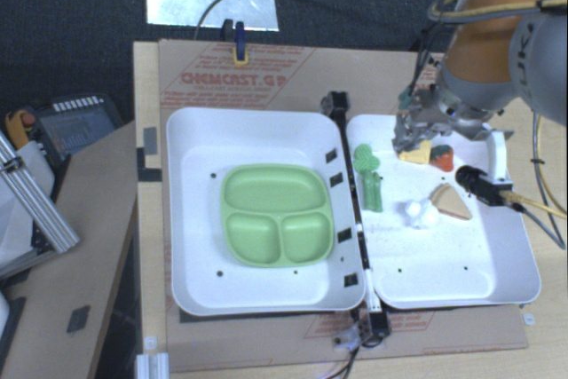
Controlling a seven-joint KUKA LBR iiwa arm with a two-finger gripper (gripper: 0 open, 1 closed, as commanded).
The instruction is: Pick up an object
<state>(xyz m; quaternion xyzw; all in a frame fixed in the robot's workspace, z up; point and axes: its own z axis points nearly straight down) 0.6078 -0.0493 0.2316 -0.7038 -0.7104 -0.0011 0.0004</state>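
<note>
Up by the right bin's far edge, the claw is seen low; its grip cannot be told. Just beside it, a flat yellow piece is touched. Open white floor is left below.

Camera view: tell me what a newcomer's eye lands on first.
The green divided tray lies in the middle of the left bin. At the right, the grey-and-orange arm hangs over the right bin, its end effector low by a yellow piece and a red-orange one.
</note>
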